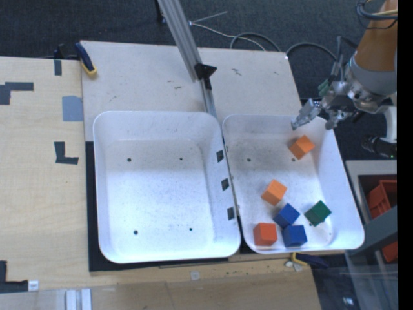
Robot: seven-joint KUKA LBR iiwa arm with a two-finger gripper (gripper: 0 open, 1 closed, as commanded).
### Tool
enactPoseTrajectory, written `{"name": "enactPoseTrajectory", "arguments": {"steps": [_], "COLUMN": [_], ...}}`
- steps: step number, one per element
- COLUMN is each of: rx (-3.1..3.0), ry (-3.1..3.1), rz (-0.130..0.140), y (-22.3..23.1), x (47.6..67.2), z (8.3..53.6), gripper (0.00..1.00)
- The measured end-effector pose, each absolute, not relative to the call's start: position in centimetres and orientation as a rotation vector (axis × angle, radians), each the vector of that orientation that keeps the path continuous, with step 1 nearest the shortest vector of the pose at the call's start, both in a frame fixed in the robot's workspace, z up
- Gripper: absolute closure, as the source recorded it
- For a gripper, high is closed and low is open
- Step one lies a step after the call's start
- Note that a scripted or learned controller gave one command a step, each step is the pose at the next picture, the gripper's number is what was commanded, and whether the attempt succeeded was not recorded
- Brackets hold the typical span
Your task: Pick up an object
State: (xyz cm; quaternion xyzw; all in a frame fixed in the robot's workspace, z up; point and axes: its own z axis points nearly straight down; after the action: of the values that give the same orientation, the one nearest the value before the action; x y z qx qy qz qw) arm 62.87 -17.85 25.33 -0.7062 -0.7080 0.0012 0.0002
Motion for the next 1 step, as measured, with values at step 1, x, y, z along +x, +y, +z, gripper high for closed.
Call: {"name": "enactPoseTrajectory", "arguments": {"steps": [1], "rx": [-2.213], "ry": [-2.218], "rz": [0.009], "y": [-14.72], "x": [62.24], "z": [9.04], "gripper": [0.0]}}
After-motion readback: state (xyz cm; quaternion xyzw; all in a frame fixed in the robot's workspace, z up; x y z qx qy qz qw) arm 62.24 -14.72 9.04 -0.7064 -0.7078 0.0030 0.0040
